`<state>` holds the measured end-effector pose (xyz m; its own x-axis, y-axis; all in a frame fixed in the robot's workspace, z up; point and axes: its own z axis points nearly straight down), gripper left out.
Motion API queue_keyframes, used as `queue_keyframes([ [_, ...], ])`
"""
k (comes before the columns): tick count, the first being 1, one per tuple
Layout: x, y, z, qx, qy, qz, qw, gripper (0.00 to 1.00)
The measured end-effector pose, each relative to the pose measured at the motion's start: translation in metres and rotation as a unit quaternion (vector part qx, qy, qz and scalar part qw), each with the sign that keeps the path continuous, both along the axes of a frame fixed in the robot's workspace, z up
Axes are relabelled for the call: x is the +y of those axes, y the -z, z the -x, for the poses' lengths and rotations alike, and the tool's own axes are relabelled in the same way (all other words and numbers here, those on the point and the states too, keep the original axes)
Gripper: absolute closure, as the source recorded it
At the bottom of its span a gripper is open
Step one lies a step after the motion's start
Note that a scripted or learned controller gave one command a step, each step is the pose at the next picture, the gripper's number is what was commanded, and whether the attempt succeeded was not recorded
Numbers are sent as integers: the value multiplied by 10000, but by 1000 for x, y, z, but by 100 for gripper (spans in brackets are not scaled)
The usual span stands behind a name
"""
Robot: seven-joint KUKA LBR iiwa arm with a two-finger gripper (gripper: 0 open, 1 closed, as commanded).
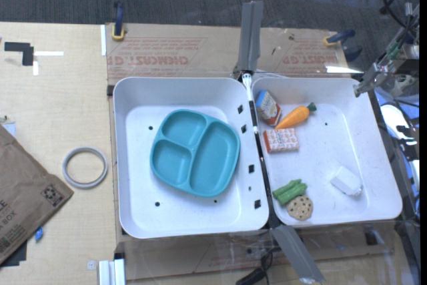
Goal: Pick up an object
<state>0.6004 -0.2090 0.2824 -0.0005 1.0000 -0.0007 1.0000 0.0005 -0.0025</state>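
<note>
The gripper (371, 81) is hanging over the right bin's (373, 143) far corner, too small to tell anything more. A carrot (295, 116) is lying inside.

A teal divided plate (195, 152) fills most of the left bin (127, 143); the right bin (373, 163) has open floor at frame centre-right, toys crowding its left side.

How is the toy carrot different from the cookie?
The carrot is orange, long and pointed with a green top; the cookie is tan, round and flat with dark chips. The carrot lies near the bin's far side, the cookie near the front edge. Both are in the right bin.
</note>
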Motion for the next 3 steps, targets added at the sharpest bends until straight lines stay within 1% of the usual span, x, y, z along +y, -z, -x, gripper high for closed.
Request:
queue_keyframes([
  [1, 41, 103, -49, -1, -871, -6, 9962, 0],
  [2, 95, 177, -54, -57, -1715, 17, 9852, 0],
  [3, 92, 184, -23, -72, -126, 18, 9999, 0],
])
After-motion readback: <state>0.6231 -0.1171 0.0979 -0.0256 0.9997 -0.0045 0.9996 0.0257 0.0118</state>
